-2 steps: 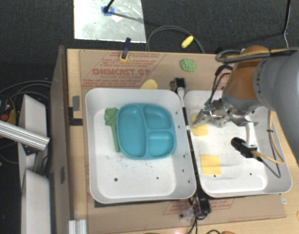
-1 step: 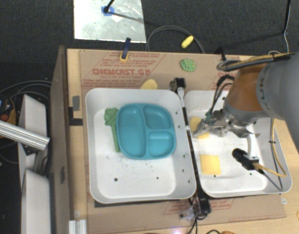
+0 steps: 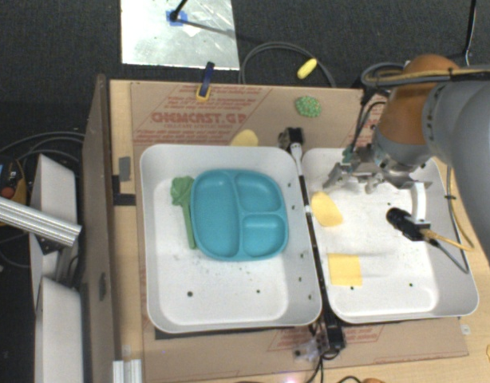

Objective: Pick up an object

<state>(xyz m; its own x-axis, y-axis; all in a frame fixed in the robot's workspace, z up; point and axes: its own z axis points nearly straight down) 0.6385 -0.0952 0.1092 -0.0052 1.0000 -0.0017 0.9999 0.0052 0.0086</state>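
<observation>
Two yellow blocks (image 3: 326,211) lie below gripper (image 3: 353,175).

Evenly and softly lit from above. Faint shadows under the blue tray (image 3: 238,214) and along the white bins' (image 3: 173,294) rims. Strong glare off the foil sheet (image 3: 179,24) at the top. Dark, underexposed surroundings. Slightly soft and grainy throughout; arm (image 3: 460,110) blurred at the right edge.

Smooth teal plastic tray (image 3: 237,215), seemingly matt bins (image 3: 229,309)
</observation>
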